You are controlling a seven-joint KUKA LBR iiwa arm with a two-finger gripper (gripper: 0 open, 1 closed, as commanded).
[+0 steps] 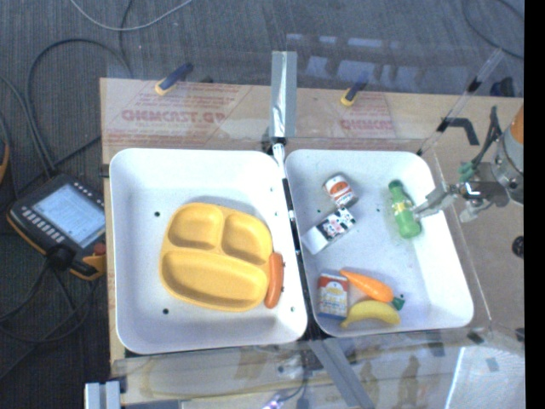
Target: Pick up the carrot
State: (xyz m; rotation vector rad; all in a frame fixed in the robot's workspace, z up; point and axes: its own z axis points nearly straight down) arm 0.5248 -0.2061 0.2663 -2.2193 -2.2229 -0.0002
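Carrot (368, 285) untouched in right bin (443, 254); our gripper (430, 201) well off it, grip state unreadable; pick not started.

orange carrot (369, 285), yellow banana (371, 315), green bottle (403, 210), yellow tray (213, 256), white bins (136, 228).

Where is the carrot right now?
The carrot lies in the right bin, near its front edge, just above the banana and beside the small carton.

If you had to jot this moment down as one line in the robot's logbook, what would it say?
stage: reaching | gripper: over right bin, beside green bottle | carrot: lying untouched near banana | left bin: yellow tray
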